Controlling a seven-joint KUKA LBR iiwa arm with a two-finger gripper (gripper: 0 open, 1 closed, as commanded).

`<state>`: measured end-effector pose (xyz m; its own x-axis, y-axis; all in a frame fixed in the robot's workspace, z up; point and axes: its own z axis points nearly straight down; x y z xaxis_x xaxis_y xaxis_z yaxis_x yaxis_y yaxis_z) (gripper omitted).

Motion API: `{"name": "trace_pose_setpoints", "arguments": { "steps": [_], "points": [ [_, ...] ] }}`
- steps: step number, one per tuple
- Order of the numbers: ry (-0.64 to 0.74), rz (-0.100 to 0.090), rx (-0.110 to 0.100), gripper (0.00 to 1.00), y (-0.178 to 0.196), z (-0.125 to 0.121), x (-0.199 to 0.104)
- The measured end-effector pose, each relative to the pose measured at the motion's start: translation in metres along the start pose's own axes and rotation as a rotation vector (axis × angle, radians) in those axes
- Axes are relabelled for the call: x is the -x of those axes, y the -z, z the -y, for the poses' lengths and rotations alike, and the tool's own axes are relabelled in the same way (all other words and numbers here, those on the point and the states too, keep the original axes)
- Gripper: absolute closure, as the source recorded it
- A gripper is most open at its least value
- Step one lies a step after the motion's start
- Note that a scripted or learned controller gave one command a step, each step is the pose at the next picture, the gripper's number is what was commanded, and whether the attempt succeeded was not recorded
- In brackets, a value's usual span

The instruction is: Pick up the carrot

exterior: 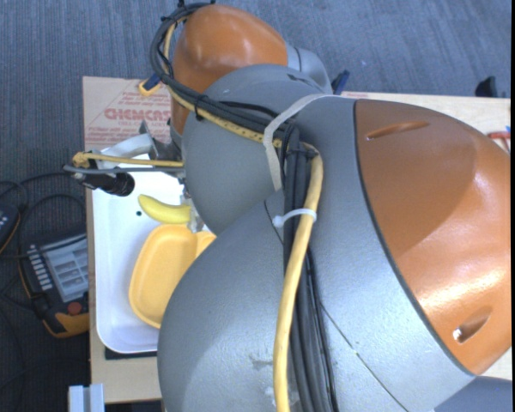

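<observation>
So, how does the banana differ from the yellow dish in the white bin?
The banana is slim and curved; the dish is broad with rounded corners. The banana is bright yellow, the dish a duller orange-yellow. Both lie in the white bin, partly hidden by the arm.

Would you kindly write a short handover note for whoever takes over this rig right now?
Gripper: at the upper end of the left bin as the camera sees it, just above the banana; whether it is open or shut cannot be told.
Things: the banana and a yellow dish lie in that bin. The arm covers most of both bins, so I cannot place the carrot.
Done: no pickup can be confirmed.
Left: locate the carrot once the arm clears, then grasp and lift it.
</observation>
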<state>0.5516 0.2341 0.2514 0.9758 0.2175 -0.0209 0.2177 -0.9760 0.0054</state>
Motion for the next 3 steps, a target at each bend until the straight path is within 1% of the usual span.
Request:
{"name": "trace_pose_setpoints", "arguments": {
  "steps": [1,2,3],
  "points": [
    [0.169,-0.031,-0.003,1.0,0.283,-0.015,-0.047],
    [0.388,-0.022,-0.001,1.0,0.283,-0.005,0.029],
    [0.391,-0.006,0.003,1.0,0.144,-0.041,0.032]
  ]
}}
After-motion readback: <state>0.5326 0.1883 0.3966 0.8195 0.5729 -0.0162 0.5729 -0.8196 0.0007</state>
